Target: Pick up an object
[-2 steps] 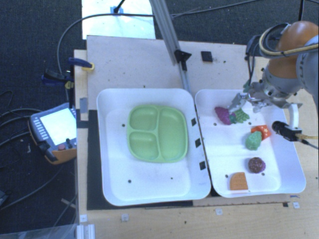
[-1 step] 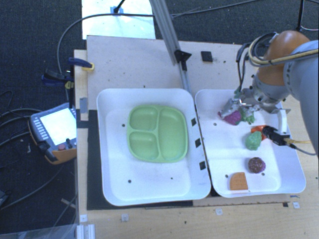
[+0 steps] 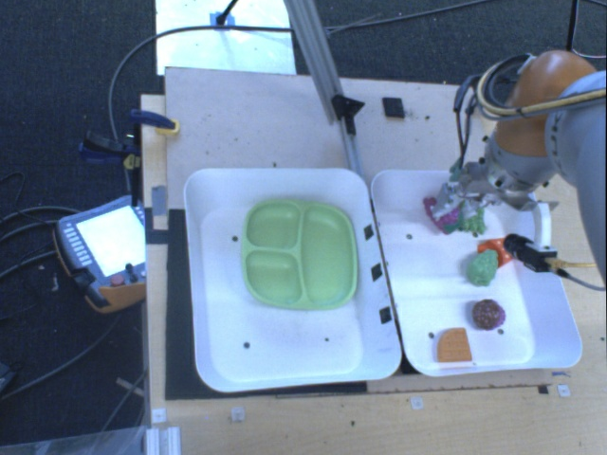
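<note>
Grey gripper (image 3: 462, 200) sits low over the upper part of the right bin (image 3: 541, 349), upper right of the frame. We can't tell whether its fingers are spread or closed; the wrist hides them from this angle. Right at the tip we see a pink-and-green object (image 3: 446, 215), touching or just under the gripper, but we can't say it's between the fingers.

Lower in the same bin: a green lumpy item (image 3: 483, 267) with an orange piece (image 3: 494, 247) just beside it at its upper right, a dark maroon round item (image 3: 488, 314) below those, and an orange-tan slice (image 3: 454, 346) near the bin's bottom edge. All four lie apart from the gripper.

Orange band (image 3: 545, 83) on the arm shows at the far upper right, with cables looping round it.

Left bin (image 3: 213, 339) holds a light green compartment plate (image 3: 302, 254), roughly centred. Both bins sit on the table (image 3: 247, 112). A teach pendant (image 3: 102, 251) lies on the dark floor at the left edge of the frame, and a blue clamp (image 3: 152, 119) grips the table's upper left edge.
</note>
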Available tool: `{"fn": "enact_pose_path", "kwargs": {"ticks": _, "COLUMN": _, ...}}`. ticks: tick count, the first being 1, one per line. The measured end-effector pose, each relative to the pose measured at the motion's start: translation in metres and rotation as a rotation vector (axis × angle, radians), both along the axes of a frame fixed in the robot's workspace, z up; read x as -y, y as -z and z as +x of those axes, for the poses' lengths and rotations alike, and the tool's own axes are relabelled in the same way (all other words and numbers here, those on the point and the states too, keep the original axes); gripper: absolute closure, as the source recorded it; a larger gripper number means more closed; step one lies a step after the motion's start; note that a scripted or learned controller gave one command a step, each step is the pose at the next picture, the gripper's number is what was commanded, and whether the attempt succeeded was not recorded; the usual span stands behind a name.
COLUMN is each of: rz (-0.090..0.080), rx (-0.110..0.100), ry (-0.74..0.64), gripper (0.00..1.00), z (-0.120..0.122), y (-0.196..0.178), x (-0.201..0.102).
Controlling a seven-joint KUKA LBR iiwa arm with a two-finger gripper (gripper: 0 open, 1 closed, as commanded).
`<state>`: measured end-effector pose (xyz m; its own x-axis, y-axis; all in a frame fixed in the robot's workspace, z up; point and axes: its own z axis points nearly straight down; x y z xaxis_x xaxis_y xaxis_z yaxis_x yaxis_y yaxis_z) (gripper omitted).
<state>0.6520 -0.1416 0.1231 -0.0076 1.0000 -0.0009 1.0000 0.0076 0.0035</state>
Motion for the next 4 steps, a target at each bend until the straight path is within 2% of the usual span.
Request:
{"fn": "enact_pose_path", "kwargs": {"ticks": 1, "rz": -0.001, "rx": 0.003, "ry": 0.003, "gripper": 1.0, "z": 0.004, "y": -0.046, "x": 0.006}}
{"fn": "enact_pose_path", "kwargs": {"ticks": 3, "rz": 0.0, "rx": 0.004, "ry": 0.001, "gripper": 1.0, "z": 0.013, "y": -0.164, "x": 0.011}}
{"fn": "enact_pose_path", "kwargs": {"ticks": 4, "rz": 0.001, "rx": -0.002, "ry": -0.001, "gripper": 1.0, "z": 0.004, "y": -0.153, "x": -0.048}}
